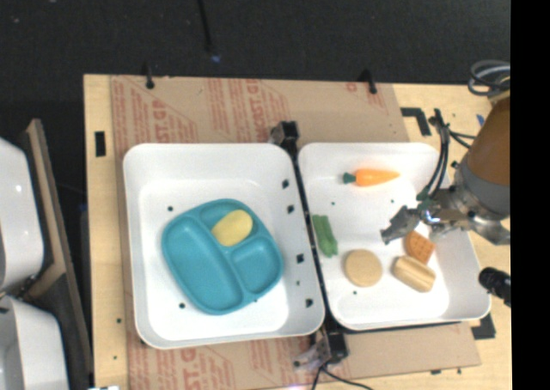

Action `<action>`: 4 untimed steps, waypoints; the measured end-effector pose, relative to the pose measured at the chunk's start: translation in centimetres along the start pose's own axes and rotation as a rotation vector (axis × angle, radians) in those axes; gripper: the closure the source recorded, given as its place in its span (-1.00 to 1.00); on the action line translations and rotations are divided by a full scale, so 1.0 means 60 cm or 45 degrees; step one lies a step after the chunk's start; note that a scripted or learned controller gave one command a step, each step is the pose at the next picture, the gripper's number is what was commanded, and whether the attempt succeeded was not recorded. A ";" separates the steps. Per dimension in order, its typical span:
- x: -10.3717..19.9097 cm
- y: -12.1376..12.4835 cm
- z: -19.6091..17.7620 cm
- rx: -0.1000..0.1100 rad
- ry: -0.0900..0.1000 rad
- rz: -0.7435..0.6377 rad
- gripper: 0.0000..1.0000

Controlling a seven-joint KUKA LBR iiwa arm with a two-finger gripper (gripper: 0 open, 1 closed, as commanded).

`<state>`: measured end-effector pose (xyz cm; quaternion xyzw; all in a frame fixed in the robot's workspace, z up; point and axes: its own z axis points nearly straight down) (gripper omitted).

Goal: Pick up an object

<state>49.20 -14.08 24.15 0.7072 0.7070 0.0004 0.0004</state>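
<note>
Crackers at 3 o'clock in the right bin are judged light, stiff and brittle, best taken by the edges. Whether the gripper, poised just above, is clenched cannot be told.

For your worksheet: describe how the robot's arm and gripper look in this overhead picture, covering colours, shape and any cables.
The arm enters from the right as a thick rounded segment with an orange-brown band above a grey wrist. Thin dark cables loop along its left side. The gripper is dark grey metal, small and angular, with short finger parts pointing left over the right white bin.
</note>
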 end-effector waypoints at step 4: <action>-0.101 0.316 0.210 0.025 -0.007 0.016 1.00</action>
